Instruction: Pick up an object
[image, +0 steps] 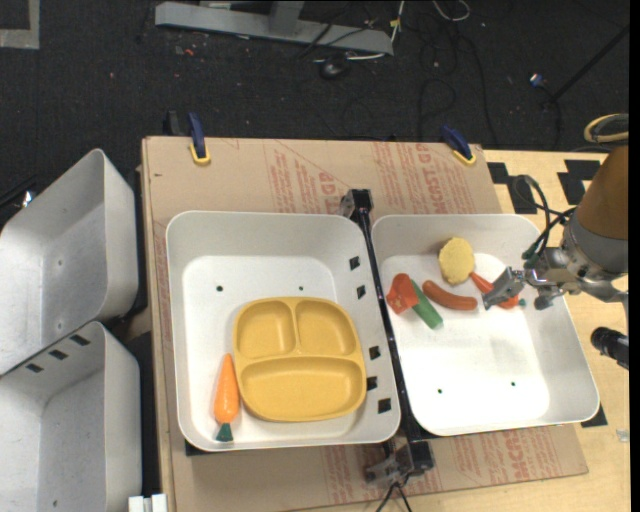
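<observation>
Cardboard-topped bench, smooth white right bin (560, 390), gripper (512, 287) over small orange piece (497, 293), grip indiscernible.

— What's in the left bin (190, 300)?

— A yellow divided plate (298, 358), with a toy carrot (226, 393) lying just beside its left edge.

— And the right bin (520, 390)?

— A yellow lump (457, 259), a sausage (450, 296) and a red pepper with a green stem (412, 298), bunched near the back.

— The arm?

— The gripper (512, 285) is low at the bin's right side, something orange-red (499, 293) at its tip. Whether it's held, I can't tell.
</observation>
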